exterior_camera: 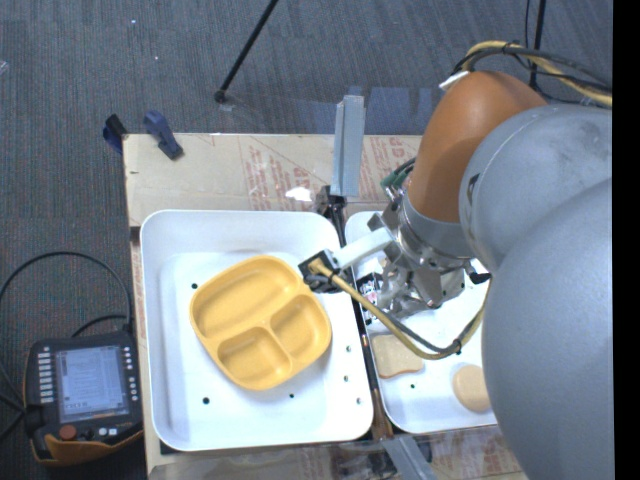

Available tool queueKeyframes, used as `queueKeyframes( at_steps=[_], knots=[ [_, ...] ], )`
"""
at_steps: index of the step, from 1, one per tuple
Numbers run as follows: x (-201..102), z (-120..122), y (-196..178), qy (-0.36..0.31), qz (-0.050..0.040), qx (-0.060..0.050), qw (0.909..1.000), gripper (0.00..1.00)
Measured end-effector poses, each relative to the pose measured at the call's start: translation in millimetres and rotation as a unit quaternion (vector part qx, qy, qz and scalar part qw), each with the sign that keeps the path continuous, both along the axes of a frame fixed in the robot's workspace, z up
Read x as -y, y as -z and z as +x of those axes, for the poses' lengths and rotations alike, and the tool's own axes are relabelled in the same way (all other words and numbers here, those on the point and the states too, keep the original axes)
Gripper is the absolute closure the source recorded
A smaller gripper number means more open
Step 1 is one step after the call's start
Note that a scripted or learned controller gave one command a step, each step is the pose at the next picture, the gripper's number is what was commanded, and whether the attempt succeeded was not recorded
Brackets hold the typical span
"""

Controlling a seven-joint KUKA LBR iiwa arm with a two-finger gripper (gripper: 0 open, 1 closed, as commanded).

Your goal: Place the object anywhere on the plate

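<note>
Dark grey carpet all round the bench (230, 173); a thin black stand leg (250, 38) crosses it at the top. Bench top is pale board with red print, 2 blue clamps (160, 133) at its far left corner. A teach pendant (85, 388) sits on the carpet at lower left, black cable looped above it.

2 white bins. Left bin (170, 248) holds the yellow 3-compartment plate (260, 320), lying flat. Right bin (425, 413) holds a slice of toast (398, 356) and a round tan item (470, 388), both well apart from the plate.

Arm (520, 208) covers most of the right bin. Gripper (420, 278) hangs above the toast; cannot tell its state.
</note>
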State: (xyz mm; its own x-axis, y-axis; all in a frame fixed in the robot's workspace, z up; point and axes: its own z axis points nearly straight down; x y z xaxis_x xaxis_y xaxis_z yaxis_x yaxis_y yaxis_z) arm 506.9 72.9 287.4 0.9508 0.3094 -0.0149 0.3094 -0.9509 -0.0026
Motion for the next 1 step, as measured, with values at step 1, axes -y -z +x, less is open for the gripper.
queueKeyframes(
  at_steps=[1],
  knots=[
    [-26.9, 53.2, 102.2, -0.015, 0.0013, 0.004, 0.9999, 1.0]
  ],
)
